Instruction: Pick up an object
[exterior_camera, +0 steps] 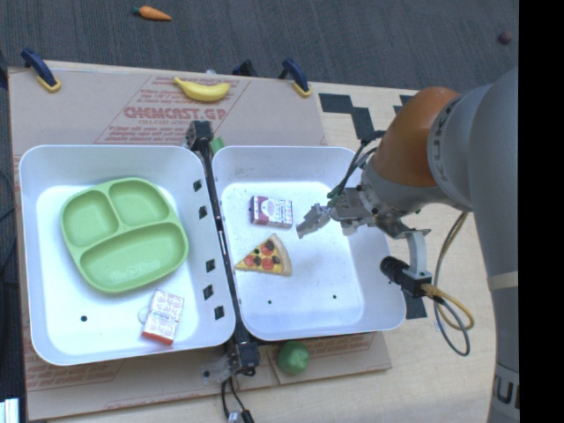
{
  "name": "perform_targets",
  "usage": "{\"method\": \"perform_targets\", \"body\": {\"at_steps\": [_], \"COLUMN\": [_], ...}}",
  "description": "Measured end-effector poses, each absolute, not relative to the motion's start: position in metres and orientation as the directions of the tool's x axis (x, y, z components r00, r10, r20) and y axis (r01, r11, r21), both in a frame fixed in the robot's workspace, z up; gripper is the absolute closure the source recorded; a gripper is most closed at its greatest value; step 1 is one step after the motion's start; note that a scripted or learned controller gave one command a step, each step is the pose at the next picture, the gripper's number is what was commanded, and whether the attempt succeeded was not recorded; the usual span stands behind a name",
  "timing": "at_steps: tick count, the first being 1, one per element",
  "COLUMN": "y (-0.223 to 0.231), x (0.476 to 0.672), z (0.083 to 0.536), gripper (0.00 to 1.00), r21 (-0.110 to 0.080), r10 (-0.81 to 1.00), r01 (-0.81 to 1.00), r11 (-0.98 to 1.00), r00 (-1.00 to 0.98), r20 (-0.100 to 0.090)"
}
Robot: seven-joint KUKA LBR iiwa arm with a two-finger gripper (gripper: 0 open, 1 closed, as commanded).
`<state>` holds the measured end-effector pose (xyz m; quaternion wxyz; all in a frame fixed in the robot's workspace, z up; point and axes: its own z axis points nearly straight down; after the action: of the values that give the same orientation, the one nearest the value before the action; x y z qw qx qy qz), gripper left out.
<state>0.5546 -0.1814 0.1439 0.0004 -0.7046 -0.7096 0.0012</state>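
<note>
Camera view: gripper [310, 222] hung low inside right bin [379, 311], just right of a small box [270, 210] and above-right of a pizza slice [265, 257], touching neither. Whether it was open or closed could not be told, and nothing showed in it. By my reading the pick had not begun; approach, grasp and lift all remained.

Two white bins [35, 263] [370, 298], one green plate [123, 233], two small cartons [164, 315] [270, 211], one pizza slice [265, 258], one banana [203, 87], one carrot [153, 12], one green ball [293, 357], three blue clamps [40, 68] [296, 75] [243, 67].
</note>
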Motion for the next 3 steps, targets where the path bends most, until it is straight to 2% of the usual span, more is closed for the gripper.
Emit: {"method": "perform_targets", "body": {"at_steps": [1,2,3], "y": [-0.211,-0.210,-0.209], "x": [0.553,0.594,0.655], "z": [0.092,0.092,0.116], "gripper": [0.00,0.00,0.00], "r21": [-0.003,-0.001,0.000], "r10": [1.000,1.000,1.000], "r01": [1.000,1.000,1.000], "r11": [0.007,0.005,0.005], "r00": [-0.007,-0.005,-0.005], "r20": [-0.001,0.001,0.001]}}
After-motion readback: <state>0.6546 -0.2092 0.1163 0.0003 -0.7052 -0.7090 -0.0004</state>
